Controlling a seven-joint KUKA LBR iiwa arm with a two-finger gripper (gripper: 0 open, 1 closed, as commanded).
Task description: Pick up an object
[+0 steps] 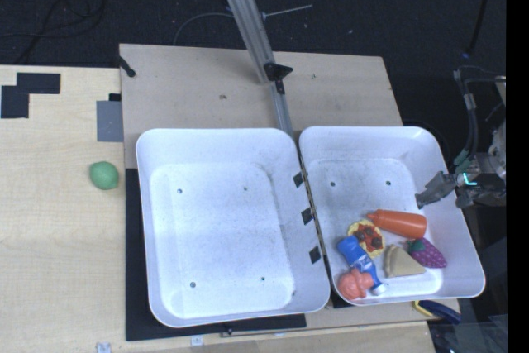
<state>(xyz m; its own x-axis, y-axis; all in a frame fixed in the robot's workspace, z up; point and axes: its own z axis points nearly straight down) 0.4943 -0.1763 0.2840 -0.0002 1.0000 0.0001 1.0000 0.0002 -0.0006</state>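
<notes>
Two shallow white bins sit side by side on the tabletop [66, 202]. The left bin [157, 178] has only its speckled floor showing, while the right bin [347, 153] holds a small cluster of toys in its near right corner.

In that cluster, an orange carrot-shaped toy [399, 221] lies on its side at the top of the pile, pointing roughly left to right. Just below it and to the left is a yellow and red toy [365, 236], touching a blue bottle-shaped toy [357, 254] that slants down toward the bin's front wall. A pinkish-orange lumpy toy [355, 284] rests at the front edge, touching the blue one. To the right lie a tan wedge-shaped toy [400, 262] and, beside it, a purple bunch of grapes [429, 253] close to the right wall.

The gripper [436, 188] hangs at the right rim of the right bin, just above and to the right of the carrot toy, apart from it. It looks dark and partly blurred against the background, and whether the fingers are open or closed cannot be told. Nothing is seen between them.

A green ball [104, 175] lies on the tabletop, well left of the left bin. A metal bar [248, 21] slants up from between the bins toward the far edge.
</notes>
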